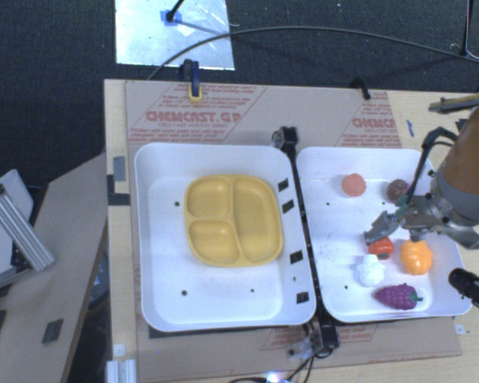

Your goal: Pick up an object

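In the right bin lie several toy foods: a pink-orange ball, a brown piece, a red piece, an orange pepper, a white piece and purple grapes. My gripper reaches in from the right and hangs low over the red piece, its grey fingers pointing left. The red piece sits just under the fingertips, partly hidden by them. Nothing visibly sits between the fingers.
The left bin holds a yellow divided plate. Black clips line the seam between the bins. A cable arcs over the bench's far side. The arm's orange band stands over the right bin's right edge.
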### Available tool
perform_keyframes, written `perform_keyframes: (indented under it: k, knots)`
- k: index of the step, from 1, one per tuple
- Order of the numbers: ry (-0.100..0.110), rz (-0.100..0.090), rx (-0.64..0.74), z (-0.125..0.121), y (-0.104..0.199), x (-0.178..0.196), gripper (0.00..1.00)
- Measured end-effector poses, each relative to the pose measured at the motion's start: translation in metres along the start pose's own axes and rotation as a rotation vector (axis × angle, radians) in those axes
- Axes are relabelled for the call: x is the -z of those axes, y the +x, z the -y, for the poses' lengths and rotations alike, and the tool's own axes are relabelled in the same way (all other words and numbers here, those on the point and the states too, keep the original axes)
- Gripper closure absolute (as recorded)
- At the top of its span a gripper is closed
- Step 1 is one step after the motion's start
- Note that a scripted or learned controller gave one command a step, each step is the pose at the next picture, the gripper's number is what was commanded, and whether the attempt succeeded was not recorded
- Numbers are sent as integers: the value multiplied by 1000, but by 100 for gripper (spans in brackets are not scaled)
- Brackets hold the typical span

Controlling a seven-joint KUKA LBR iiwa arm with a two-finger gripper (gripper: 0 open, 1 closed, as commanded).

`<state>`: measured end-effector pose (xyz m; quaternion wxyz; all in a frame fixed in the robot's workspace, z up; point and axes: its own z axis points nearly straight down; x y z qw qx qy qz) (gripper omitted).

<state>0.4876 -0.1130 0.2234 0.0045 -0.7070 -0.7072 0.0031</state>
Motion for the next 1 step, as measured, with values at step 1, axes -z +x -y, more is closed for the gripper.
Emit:
perform_keyframes:
  k: [1]
  knots:
    - [-12, 2, 3, -3, 0, 6, 0]
